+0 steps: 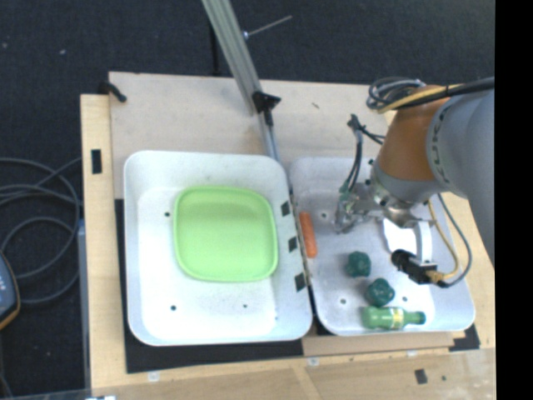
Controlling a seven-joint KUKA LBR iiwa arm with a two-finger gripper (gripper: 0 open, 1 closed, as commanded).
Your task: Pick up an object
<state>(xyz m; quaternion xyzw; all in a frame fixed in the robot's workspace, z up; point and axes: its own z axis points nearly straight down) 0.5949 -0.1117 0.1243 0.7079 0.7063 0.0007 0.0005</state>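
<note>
On the left, a pale green, square plastic plate (226, 232) is lying flat in the left shallow white bin (150, 307), untouched. Along the 9 o'clock wall of the right shallow white bin (454, 311), a slim orange carrot-shaped toy (308, 234) is resting lengthwise. Toward 6 o'clock in that bin, two small dark green knobbly lumps (358, 264) (381, 291) are sitting near each other, and a green bottle-shaped toy with a yellow band (392, 317) is lying on its side just below them. All four are still lying on the bin floor, so nothing is lifted yet. The end effector (346, 213) is hanging over the bin's 11 o'clock area, near the carrot and apart from it; whether it is spread or closed I cannot tell, and nothing is showing in it. By my judgement the pick is still ahead: choosing, descending, closing and lifting all remain.
</note>
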